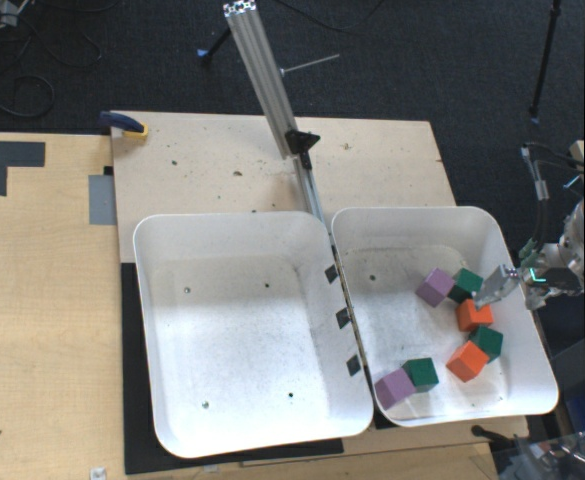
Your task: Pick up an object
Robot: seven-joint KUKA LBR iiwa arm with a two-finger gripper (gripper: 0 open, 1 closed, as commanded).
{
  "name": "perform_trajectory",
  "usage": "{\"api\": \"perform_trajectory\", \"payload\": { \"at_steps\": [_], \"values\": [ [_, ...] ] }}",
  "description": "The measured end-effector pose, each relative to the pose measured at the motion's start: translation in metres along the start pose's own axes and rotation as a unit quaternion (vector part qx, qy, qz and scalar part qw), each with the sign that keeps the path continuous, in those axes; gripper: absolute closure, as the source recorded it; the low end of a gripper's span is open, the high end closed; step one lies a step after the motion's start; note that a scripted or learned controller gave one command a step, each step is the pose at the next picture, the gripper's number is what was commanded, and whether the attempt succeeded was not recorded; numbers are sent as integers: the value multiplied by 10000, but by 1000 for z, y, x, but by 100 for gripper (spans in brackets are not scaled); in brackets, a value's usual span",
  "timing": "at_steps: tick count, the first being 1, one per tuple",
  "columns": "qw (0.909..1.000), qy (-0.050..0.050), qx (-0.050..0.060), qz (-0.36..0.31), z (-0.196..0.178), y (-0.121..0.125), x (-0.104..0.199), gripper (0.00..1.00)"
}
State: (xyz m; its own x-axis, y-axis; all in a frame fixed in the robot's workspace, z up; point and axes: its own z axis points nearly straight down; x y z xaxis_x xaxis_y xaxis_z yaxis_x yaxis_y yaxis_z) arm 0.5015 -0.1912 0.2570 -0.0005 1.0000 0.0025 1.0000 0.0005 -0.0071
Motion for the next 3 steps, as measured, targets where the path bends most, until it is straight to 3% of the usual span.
{"api": "perform_trajectory", "payload": {
  "at_steps": [1, 3],
  "values": [
    [10000, -5, -22, 10, -2, 1, -1, 0],
    [10000, 5, 11, 17, 105, 3, 7, 0]
  ]
}}
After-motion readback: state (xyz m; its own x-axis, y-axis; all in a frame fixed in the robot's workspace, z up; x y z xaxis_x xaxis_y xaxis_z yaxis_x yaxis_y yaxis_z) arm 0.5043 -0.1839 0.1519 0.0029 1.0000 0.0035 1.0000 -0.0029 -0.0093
